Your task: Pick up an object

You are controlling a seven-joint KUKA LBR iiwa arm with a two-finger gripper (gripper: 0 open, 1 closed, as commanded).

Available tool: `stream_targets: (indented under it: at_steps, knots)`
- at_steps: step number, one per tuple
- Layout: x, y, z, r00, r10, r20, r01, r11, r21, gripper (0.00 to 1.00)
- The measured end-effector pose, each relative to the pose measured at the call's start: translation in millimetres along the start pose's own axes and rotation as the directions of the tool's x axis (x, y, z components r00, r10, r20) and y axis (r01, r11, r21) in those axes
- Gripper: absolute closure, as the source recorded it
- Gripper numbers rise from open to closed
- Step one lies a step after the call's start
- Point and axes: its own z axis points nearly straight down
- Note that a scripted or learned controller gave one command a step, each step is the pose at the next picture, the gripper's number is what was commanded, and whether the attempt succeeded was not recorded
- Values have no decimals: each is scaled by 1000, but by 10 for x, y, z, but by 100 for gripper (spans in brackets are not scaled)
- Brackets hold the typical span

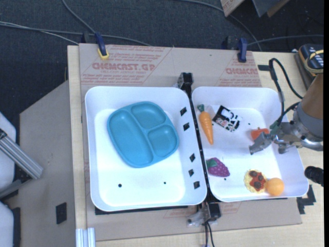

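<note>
Tool (pixel 266 140) over the right bin (pixel 267 94) — fingers spread apart, gripping nothing — near a small orange piece (pixel 258 133).

Worktop (pixel 128 66) of brown board, printed in red lettering, clamped at the far edge by a yellow clip (pixel 102 49) and a blue clip (pixel 242 50). Sitting directly on it, side by side and touching along the middle: left white bin (pixel 92 153) and right white bin (pixel 241 92). Black cable (pixel 208 235) trailing off the near edge.
</note>
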Motion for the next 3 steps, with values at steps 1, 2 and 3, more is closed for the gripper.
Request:
stream_targets:
  at_steps: [1, 2, 3]
  knots:
    - [3, 30, -57, 1000, -4, 3, 4, 1000, -12, 0]
    - [25, 11, 369, 1000, -3, 1, 3, 1000, -8, 0]
    - [-19, 5, 990, 1000, -3, 0, 3, 1000, -6, 0]
